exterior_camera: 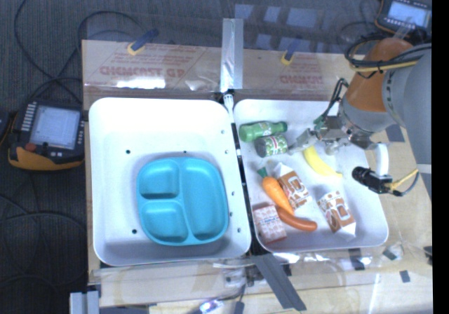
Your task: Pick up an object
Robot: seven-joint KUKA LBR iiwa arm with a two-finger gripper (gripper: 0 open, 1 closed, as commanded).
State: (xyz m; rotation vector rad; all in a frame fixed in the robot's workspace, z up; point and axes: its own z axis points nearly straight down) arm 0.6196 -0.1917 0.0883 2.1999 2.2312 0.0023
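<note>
The grey arm's two-finger gripper (324,132) hung low over the upper middle of the right-hand shallow white bin (365,237), just above the small yellow plastic banana (318,161) and near the dark can with a green label (273,145). Whether its tips were spread or pressed together could not be told from this slant, and nothing was seen pinched in them.

The banana — the nearest candidate — lay on the bin floor, apart from the other toys. It looked light, stiff and smooth, so probably slippery; a hold across its narrow middle, square to the curve, seemed safest.

That bin also held a green plastic bottle lying on its side (262,130), an orange toy carrot (276,192), a reddish toy sausage (297,221), two white-and-brown cartons (294,188) (335,210) and a pinkish-brown packet (268,221) — the carrot, sausage and nearer carton crowded together, likely awkward to separate.

The left-hand white bin (112,130) held a turquoise plastic tray with three compartments (184,200), all bare.
</note>
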